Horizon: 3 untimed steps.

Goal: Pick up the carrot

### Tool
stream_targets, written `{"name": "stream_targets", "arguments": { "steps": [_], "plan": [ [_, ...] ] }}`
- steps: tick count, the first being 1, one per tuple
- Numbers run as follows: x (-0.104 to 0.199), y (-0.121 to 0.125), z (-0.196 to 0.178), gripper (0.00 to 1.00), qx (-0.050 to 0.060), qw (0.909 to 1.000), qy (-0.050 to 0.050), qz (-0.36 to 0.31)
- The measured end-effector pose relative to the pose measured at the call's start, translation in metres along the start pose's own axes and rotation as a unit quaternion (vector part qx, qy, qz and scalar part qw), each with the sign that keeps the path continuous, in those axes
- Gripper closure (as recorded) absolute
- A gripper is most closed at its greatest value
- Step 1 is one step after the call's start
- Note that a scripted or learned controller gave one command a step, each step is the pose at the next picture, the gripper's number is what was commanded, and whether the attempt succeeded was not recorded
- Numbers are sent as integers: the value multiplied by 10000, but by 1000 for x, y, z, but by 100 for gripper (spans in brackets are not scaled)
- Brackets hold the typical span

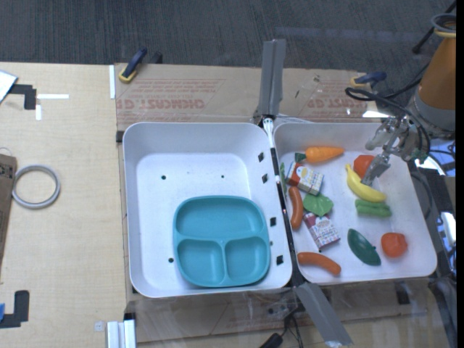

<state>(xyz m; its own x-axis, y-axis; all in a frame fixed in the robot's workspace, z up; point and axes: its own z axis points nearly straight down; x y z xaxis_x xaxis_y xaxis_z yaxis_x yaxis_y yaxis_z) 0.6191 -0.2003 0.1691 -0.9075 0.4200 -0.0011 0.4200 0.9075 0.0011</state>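
the carrot lies near the top edge of the right bin, right of frame centre, its tip pointing right, untouched. the gripper hangs to its right, over the banana and a red item, so this looks like the approach step, nothing grasped yet. whether the jaws stand apart or together i cannot tell. the next move likely calls for a shift left and a descent across the carrot's narrow width. a small carton sits just below the carrot and could get nudged; a sausage lies further down. the teal tray sits in the left bin, well clear.
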Motion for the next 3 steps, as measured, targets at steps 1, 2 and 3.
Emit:
{"name": "stream_targets", "arguments": {
  "steps": [1,2,3],
  "plan": [
    [-3,19,-21,0,0,9996,-8,-270],
    [-16,26,-20,0,5,9927,-1,1209],
    [18,29,-5,0,7,9954,8,953]
  ]
}}
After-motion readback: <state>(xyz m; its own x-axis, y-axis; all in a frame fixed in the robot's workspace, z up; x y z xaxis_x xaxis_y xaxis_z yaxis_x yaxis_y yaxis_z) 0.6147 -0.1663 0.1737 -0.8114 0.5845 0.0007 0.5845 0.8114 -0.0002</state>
